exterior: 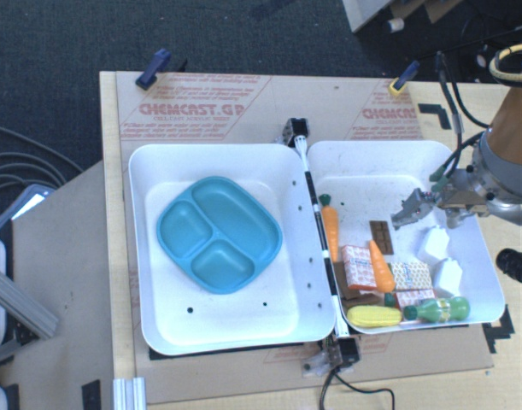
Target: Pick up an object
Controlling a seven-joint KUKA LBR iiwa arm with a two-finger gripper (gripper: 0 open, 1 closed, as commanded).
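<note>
1. White, shallow left bin [149, 229] holds a blue divided plate [219, 233].
2. The right bin [363, 156] has toy food crowded in its near half.
3. The gripper [407, 212] hovers over bare floor there, fingers spread, holding nothing.
4. The nearest orange carrot [380, 267] looks light, stiff and slick; gripping across its thicker middle seems safest.

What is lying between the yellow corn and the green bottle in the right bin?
In the camera view, a small red-patterned box lies between the corn and the bottle.
</note>
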